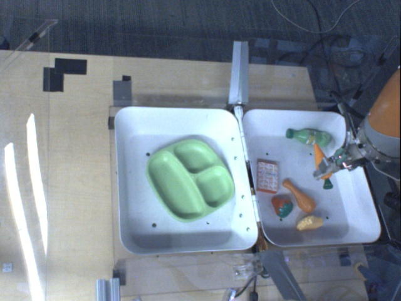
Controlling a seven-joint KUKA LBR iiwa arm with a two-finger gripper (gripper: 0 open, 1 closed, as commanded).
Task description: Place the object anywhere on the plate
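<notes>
So far nothing has reached the plate [190, 179]: the green, three-compartment dish sits in the left bin [128, 231] with all its wells bare, so the placing itself is wholly undone. The candidates all lie in the right bin [363, 227] — a green bottle [307, 136] near the far wall, a small printed card [267, 175] by the divider, a drumstick-shaped orange piece [299, 196], a red-and-green piece [282, 206] touching its near end, and a yellowish piece [309, 222] toward the near wall. The gripper [331, 165] is down in the right bin's far-right part, and a slim orange, carrot-like object [319, 155] lies right at its tip, with a dark green bit just below. Whether that orange piece is actually pinched or merely lying beside the tool cannot be told at this size — the tip is a small blur of grey and colour. By my reading the work stands at the pick stage: securing an object, lifting it clear of the bin wall, carrying it across the divider and releasing it over the plate all remain.
</notes>
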